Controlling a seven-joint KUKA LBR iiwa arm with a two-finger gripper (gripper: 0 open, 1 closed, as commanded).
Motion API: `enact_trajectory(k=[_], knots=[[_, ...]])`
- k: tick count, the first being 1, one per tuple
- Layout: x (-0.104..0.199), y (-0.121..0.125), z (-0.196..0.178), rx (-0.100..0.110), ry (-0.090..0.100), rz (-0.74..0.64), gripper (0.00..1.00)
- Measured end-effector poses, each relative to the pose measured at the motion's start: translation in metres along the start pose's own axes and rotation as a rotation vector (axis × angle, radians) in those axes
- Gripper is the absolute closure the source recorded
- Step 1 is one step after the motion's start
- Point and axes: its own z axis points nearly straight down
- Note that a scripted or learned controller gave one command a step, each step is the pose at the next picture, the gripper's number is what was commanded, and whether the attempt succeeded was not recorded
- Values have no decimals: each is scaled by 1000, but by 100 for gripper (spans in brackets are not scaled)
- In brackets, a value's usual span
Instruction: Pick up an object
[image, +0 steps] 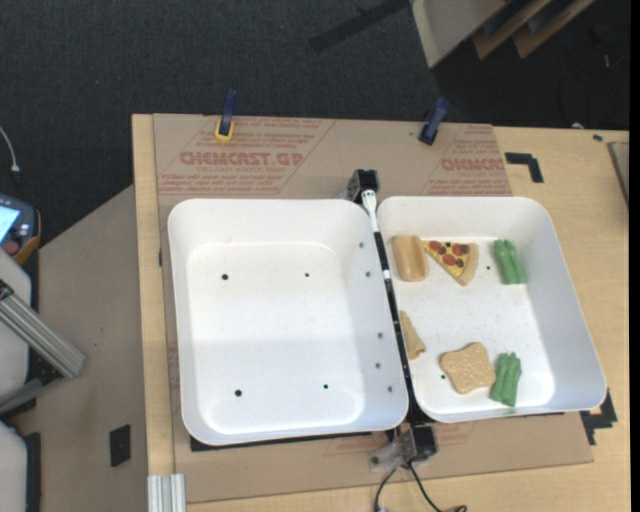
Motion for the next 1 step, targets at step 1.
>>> enact_trajectory(k=[1], knots=[[0,0,1,1,0,0,0]])
